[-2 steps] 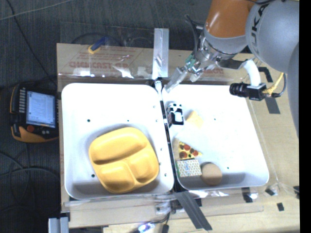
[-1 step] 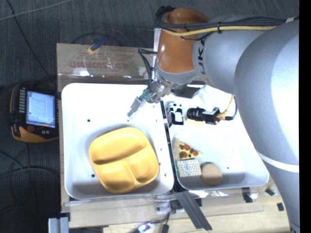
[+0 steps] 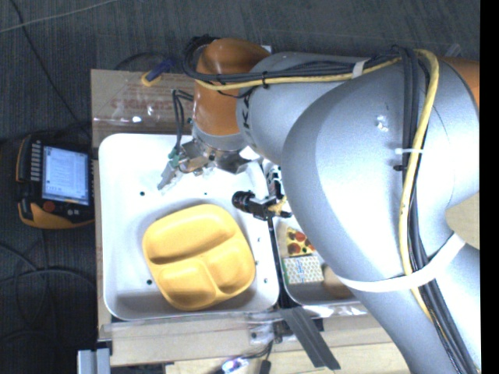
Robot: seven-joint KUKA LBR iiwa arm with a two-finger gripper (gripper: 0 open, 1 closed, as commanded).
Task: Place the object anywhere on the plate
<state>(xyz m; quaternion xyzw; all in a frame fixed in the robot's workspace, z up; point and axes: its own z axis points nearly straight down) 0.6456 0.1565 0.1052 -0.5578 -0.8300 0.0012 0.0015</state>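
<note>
Hovering over the left bin (image 3: 117,209), the claw (image 3: 173,168) sits just beyond the yellow plate (image 3: 199,255)'s far edge. Whether it is open or carries anything, I cannot tell. The plate lies nearer the camera, long axis tilted diagonally, compartments up. Object not identifiable.

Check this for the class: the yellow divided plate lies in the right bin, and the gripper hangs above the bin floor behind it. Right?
Not quite. The camera view shows the yellow plate in the left bin, not the right. The gripper does hang above the bin floor behind it.
</note>
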